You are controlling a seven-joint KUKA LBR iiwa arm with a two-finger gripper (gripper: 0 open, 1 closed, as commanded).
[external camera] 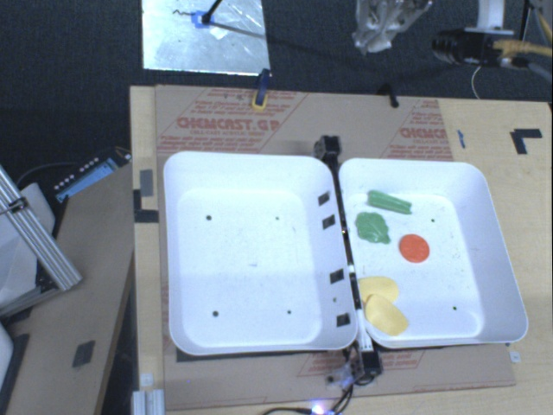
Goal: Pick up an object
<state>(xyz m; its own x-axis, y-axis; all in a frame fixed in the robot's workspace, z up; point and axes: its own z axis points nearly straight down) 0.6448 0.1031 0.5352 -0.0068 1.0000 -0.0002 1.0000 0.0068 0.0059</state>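
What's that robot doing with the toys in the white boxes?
The robot is meant to pick up one toy, but it hasn't grabbed any yet. Its gripper hangs up high at the back, away from the bins. In the right bin lie a long green piece, a green lumpy piece, an orange disc and two yellow pieces. The left bin sits right beside it.

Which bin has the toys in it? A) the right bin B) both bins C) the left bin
A: the orange disc, the green pieces and the yellow pieces all lie in the right bin, next to the left bin.
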